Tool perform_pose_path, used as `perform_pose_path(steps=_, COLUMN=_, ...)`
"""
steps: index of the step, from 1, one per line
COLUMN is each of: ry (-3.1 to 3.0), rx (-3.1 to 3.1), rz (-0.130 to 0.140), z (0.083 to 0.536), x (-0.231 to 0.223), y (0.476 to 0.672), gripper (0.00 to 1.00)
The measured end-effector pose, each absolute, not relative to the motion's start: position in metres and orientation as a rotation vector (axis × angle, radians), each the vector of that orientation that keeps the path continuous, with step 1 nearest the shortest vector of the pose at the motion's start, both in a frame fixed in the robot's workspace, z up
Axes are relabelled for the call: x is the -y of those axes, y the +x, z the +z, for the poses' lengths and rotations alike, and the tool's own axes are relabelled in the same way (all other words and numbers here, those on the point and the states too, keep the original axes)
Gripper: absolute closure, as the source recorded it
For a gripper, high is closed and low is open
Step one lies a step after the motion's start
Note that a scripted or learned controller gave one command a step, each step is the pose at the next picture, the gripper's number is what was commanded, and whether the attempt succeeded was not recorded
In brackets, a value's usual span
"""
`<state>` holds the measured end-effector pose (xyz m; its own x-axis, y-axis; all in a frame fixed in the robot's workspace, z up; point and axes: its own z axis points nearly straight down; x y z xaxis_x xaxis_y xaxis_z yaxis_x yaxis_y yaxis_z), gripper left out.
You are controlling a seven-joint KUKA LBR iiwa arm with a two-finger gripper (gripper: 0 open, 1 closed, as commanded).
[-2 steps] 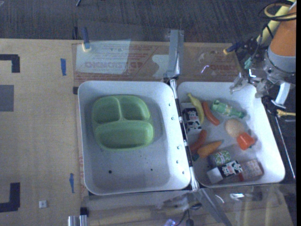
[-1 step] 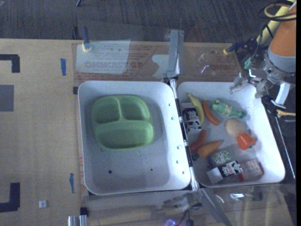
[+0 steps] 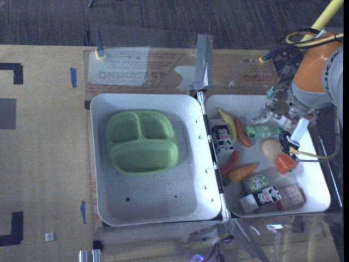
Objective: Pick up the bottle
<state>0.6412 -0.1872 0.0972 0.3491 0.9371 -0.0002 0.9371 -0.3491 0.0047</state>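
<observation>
Hovering at the back of the right bin, the gripper sits just above and beside the bottle. Whether it is spread or closed, cannot tell: the wrist hardware masks the tip from this angle. Nothing is visibly held.

Bottle: pale green, translucent, apparently lying on its side near the bin's far wall. An orange-red chilli is just beside it on one side and a tan potato just beside it on the other. The arm's slanted approach from the right likely suits this, as that side looks less crowded.

Clutter elsewhere in the right bin:
- banana by the inner wall
- cow-print carton next to the banana
- carrot mid-bin
- green can nearer the front
- second cow-print carton just in front of the can

Left bin carries a green divided plate, well apart from the action.

Judgement: pre-grasp stage, with the bottle not yet lifted. The risk is nudging the potato or chilli, or the rounded bottle rolling away on closing.
</observation>
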Motion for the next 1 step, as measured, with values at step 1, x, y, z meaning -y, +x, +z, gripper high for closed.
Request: perform_pose_path(steps=1, ry=2.576, rx=-1.79, rz=0.006, z=0.1072, x=0.1866, y=0.6418, gripper=1.0)
